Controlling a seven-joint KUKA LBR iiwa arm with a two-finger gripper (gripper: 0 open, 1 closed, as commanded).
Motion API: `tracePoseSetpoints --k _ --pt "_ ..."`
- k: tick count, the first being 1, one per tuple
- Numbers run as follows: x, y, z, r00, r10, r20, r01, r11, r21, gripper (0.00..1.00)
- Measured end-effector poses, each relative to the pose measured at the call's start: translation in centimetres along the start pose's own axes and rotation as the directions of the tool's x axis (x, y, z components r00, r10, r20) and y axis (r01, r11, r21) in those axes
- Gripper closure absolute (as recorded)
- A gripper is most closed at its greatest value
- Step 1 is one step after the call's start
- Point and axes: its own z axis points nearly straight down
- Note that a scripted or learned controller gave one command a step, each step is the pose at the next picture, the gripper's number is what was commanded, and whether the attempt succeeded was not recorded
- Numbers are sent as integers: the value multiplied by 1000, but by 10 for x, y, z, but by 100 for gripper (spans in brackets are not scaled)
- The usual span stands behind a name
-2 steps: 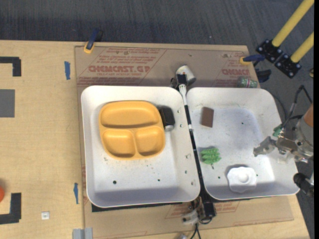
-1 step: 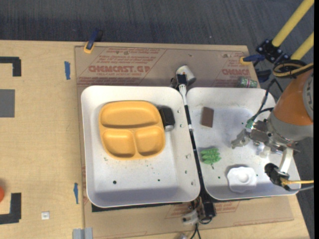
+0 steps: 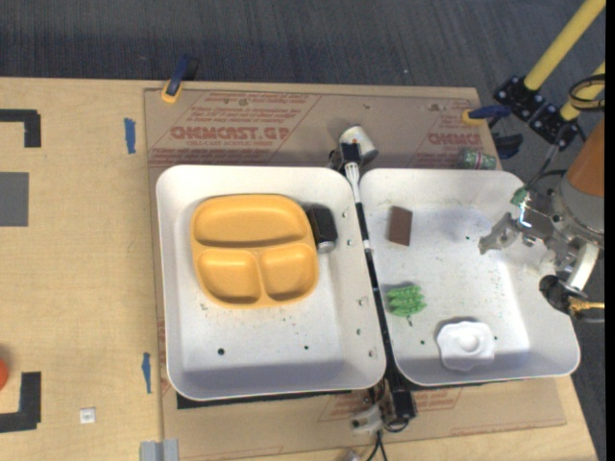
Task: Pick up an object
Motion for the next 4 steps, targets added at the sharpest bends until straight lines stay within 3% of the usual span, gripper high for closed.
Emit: tracePoseSetpoints --k 1,2,3,4 --pt "-21 -51 31 997 -80 -2 80 997 -17 0" --pt "23 17 38 930 -367 3 367 930 -27 0" --pt "20 -62 51 896 -443 7 443 896 -2 0" --pt "38 -41 51 641 -768 12 768 641 -3 0"
